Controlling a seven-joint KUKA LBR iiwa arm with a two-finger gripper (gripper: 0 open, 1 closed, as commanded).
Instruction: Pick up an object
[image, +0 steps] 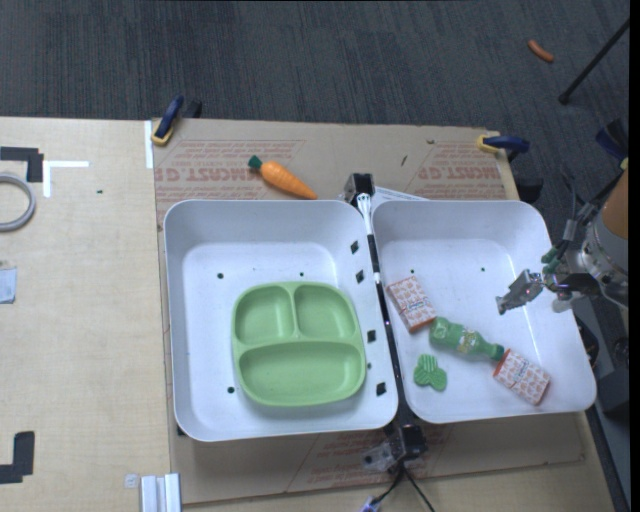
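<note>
Gripper (520, 292) hovers over right bin (480, 225) — jaw gap unreadable, nothing visibly held. Bottle (466, 341) below-left of jaws; descend centred across its width.

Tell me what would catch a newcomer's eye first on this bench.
The green divided plate in the left bin stands out most. Next is the orange carrot lying on the cardboard behind that bin. In the right bin, a green bottle lies between two small red-and-white packets, with the gripper over the bin's right side.
</note>
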